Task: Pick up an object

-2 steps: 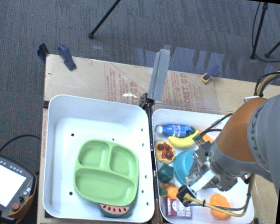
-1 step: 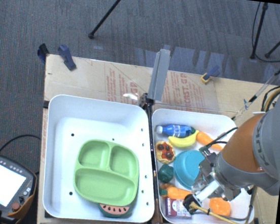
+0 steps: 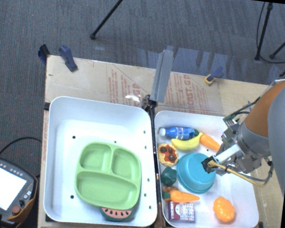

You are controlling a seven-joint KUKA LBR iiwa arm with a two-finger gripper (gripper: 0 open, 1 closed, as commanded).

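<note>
In right bin (image 3: 253, 204), near edge: red packet (image 3: 181, 211), orange fruit (image 3: 224, 210), carrot (image 3: 180, 196). Mid-bin: blue bowl (image 3: 194, 173), gripper (image 3: 212, 165) right at its rim, clenched or released, can't tell. Further back: banana (image 3: 186, 142), bottle (image 3: 177, 132). Left bin (image 3: 62, 126): green tray (image 3: 108, 176).
</note>
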